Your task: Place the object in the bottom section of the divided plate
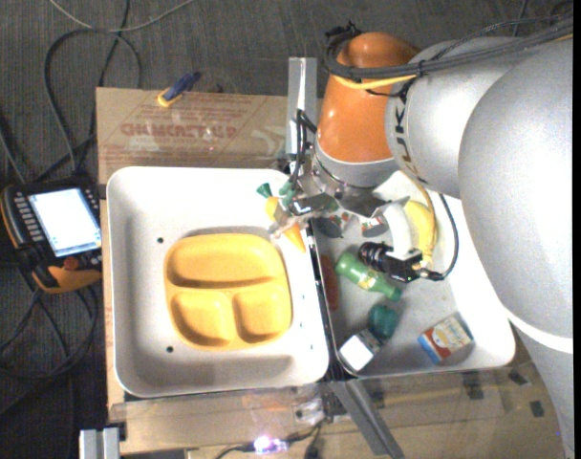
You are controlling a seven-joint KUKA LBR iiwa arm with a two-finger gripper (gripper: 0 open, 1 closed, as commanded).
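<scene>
While the small carrot-like toy [292, 229], orange w/ green top, hangs at the gripper [289, 220] over the left bin's [128, 256] right rim, can't tell jaw state. Best: carry left, lower over yellow divided plate [230, 287], bottom section, before release.

A: What lies in the left bin [128, 285]?

B: A yellow divided plate [231, 287], with one wide section above two smaller ones.

A: And the arm?

B: Its orange-banded wrist hangs over the seam between the bins, the gripper [292, 210] at the plate's upper right corner, with a small orange and green object [283, 216] there.

A: The right bin [482, 342]?

B: A green bottle [365, 273], banana [422, 226], teal item [384, 319], small carton [445, 338].
</scene>
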